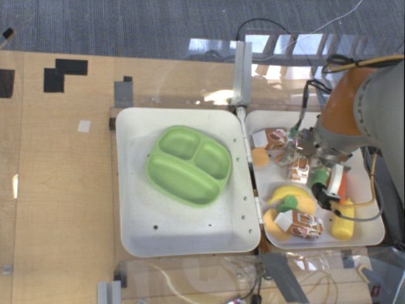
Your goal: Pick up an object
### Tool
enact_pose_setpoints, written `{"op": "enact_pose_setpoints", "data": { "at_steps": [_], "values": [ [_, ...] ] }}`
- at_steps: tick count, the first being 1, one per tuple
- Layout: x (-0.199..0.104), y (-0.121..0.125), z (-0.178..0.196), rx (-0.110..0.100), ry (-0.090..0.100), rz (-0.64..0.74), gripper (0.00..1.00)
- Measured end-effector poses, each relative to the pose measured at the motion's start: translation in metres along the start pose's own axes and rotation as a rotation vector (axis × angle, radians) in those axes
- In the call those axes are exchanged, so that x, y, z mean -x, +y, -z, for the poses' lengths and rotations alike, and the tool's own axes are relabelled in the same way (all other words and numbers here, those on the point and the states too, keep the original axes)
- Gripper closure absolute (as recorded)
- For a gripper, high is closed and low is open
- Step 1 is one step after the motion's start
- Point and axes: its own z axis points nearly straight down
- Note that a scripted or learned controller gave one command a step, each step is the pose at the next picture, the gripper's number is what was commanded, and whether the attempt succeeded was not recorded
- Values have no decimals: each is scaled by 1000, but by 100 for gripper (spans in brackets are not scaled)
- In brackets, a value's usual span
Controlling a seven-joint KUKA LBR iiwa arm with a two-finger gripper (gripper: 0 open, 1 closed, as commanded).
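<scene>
Camera view: the jaws (302, 152) hang low in the right bin (373, 236), over a small carton (299, 168) beside the banana (292, 197); their opening cannot be told.

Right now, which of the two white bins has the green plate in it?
The left bin. A green divided plate lies in it, while the right bin holds a pile of small toys under the arm.

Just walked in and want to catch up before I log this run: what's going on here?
A grey arm with an orange band reaches in from the right, its gripper low in the right bin among small packets and toy food, including a banana. The left bin holds a green divided plate. Nothing can be seen held yet.
</scene>
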Motion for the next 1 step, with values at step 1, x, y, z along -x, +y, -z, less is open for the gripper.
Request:
{"op": "enact_pose_setpoints", "data": {
  "at_steps": [1],
  "values": [
    [-60, 20, 93, -10, -4, 177, 100]
  ]
}}
